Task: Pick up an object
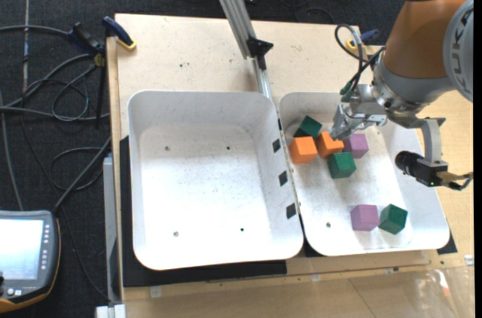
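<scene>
Blocks in right bin point(429, 233): 2 orange, 3 green, 2 purple | gripper point(340, 129) over cluster, jaw state unclear

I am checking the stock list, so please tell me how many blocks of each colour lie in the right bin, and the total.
Orange blocks: 2
Green blocks: 3
Purple blocks: 2
Total: 7
</scene>
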Robot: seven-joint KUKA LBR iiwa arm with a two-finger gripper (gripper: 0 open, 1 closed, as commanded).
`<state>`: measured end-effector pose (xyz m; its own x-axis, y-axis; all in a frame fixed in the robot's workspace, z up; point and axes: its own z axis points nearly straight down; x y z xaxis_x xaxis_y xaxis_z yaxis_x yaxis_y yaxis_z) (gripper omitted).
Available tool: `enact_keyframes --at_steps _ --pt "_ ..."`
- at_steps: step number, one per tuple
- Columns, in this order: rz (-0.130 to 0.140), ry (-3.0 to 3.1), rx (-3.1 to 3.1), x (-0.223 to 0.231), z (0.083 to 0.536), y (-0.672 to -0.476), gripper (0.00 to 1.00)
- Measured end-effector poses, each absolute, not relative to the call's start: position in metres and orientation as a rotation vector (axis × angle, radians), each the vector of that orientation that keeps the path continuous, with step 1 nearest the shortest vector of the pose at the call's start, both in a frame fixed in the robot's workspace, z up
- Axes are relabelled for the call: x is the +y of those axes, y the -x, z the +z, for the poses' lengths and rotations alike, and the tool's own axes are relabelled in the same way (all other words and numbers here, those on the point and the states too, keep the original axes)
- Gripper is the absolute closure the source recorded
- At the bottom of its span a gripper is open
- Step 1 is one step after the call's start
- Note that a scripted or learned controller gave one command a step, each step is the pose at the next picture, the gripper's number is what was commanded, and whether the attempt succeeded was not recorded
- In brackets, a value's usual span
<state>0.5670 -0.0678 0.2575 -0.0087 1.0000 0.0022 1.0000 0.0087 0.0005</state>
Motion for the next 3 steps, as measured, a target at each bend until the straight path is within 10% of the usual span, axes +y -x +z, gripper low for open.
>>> enact_keyframes --at_steps 3 --pt "0.001 2.21 -2.229 0.09 0.229 -0.542 1.0"
